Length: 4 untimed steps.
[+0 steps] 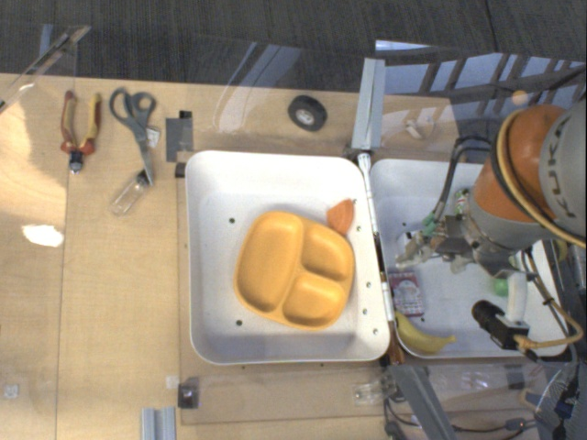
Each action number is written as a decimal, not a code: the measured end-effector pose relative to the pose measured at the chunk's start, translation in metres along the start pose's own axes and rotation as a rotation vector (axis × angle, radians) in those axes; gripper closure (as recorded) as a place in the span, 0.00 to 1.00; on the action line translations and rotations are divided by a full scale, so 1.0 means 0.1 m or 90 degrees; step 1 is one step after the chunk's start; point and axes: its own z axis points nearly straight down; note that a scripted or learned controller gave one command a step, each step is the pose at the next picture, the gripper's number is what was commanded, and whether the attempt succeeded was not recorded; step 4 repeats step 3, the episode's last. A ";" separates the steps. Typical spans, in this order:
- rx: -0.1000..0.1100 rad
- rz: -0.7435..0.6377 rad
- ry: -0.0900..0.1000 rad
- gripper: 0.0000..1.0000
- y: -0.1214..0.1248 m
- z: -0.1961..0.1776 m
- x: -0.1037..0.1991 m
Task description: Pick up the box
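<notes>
- left bin (211, 246) holding a yellow divided tray (295, 269), with a small orange piece (341, 214) touching the tray at its 1 o'clock.
- arm (532, 172) reaching into the right bin (404, 186), gripper (438, 241) low over the bin's left half.
- cannot tell how the gripper stands; nothing seen held.
- small flat box (406, 293) lying on the right bin floor at the gripper's 7 o'clock, apart from it.
- banana (422, 337) just at the box's 6 o'clock.
- on the bench (92, 319): scissors (138, 126), pliers (78, 126), tape roll (307, 113).
</notes>
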 end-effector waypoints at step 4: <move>0.000 0.044 0.000 1.00 0.18 -0.40 0.37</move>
